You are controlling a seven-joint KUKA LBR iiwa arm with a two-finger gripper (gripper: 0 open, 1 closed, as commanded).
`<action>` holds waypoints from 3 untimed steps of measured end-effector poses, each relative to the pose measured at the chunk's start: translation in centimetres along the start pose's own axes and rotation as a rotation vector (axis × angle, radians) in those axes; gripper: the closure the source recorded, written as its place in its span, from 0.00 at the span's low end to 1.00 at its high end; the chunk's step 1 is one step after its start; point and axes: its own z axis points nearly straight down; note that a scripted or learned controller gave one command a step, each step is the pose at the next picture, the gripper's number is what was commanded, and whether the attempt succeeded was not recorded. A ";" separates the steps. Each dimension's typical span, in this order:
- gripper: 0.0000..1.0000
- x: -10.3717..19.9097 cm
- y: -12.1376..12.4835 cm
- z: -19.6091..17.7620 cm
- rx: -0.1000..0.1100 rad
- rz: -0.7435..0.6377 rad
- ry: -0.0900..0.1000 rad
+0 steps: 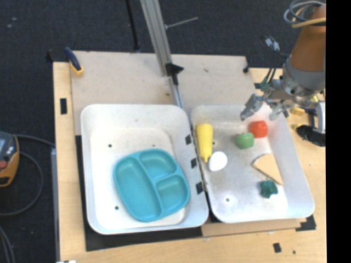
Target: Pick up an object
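— Where is your claw?

— My gripper (263, 109) hangs over the far edge of the right bin (296, 190), fingers spread apart, nothing between them. The red ball (259, 129) sits just below them.

— What else lies in that bin?

— A green ball (245, 140) beside the red one, a yellow cylinder (204, 140) along the left wall with a white egg (218, 161) touching its near end, a tan wedge (268, 167) toward the right wall and a small dark green piece (267, 188) near the front.

— And the other bin?

— The left bin (104, 130) holds a blue divided plate (151, 184) toward its near edge.

— The surroundings?

— A light wooden bench (120, 75) on a dark floor (55, 15), with an aluminium rail (156, 32) slanting in from the far side.
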 end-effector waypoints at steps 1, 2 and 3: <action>0.00 -0.5 0.4 6.2 0.001 0.002 0.000; 0.00 0.4 0.1 11.6 0.000 0.000 0.001; 1.00 0.2 0.4 9.9 -0.012 0.001 -0.003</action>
